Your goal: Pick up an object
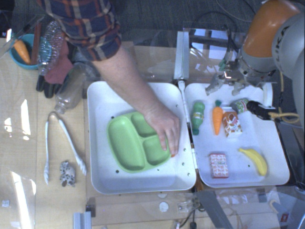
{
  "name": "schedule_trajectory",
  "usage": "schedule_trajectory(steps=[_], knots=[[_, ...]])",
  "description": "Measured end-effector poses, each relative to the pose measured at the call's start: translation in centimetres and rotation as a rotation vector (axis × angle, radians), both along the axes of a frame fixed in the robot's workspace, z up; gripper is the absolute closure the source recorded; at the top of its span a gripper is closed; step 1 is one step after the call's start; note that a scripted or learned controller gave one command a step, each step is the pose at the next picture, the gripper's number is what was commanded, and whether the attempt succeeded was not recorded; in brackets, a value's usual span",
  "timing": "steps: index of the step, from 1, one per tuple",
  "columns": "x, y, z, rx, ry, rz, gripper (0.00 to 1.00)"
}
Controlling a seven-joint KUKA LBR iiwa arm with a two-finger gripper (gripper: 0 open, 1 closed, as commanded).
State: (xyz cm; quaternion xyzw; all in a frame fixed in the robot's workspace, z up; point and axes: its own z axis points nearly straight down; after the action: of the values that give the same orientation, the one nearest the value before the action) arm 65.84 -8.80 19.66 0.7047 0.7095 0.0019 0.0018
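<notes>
The gripper (228, 83) hangs over the upper edge of the right bin (276, 147), its fingers spread and holding nothing. Below it lie a green bottle (198, 114), a carrot (217, 120) and a banana (254, 160). At frame centre, a person's hand (164, 130) rests on a green tray (133, 144) in the left bin (97, 128).

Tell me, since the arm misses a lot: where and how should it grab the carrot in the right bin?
Grip the carrot across its thick orange middle, coming straight down from above. It lies flat, green top toward the far wall, tip toward the near edge, so the jaws should close across its width. The green bottle and the small carton flank it with narrow gaps, so there is probably little room to spare.
</notes>
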Motion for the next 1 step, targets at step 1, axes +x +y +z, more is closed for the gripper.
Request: schedule_trajectory(steps=[1], knots=[[-0.97, -3.90, -10.87, -0.002, -0.004, 0.021, 0.00]])
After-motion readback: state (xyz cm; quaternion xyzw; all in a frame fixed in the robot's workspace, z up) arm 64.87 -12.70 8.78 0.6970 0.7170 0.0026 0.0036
